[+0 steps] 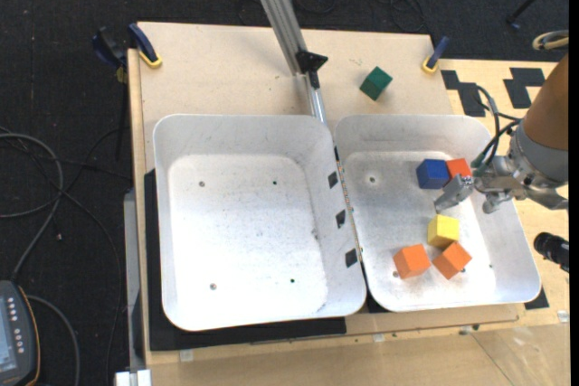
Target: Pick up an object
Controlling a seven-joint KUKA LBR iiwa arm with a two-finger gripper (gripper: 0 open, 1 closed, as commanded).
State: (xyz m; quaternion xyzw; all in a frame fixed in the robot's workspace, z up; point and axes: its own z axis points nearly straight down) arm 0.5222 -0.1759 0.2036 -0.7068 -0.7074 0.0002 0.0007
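Observation:
The right bin (507,285) holds several cubes: a blue cube (432,173), a small red-orange cube (459,166) touching its right side, a yellow cube (443,230), and two orange cubes (412,260) (452,258) near the front. My gripper (471,196) hangs over the right bin, just beyond the yellow cube and to the right of the blue one. It is open, its fingers spread, with nothing between them. The arm enters from the right edge.
The left bin (172,194) lies beside the right one. A green cube (375,83) sits on the wooden bench behind the right bin. A slanted metal pole (276,4) crosses above the back of the bench. Clamps stand at the bench's far corners.

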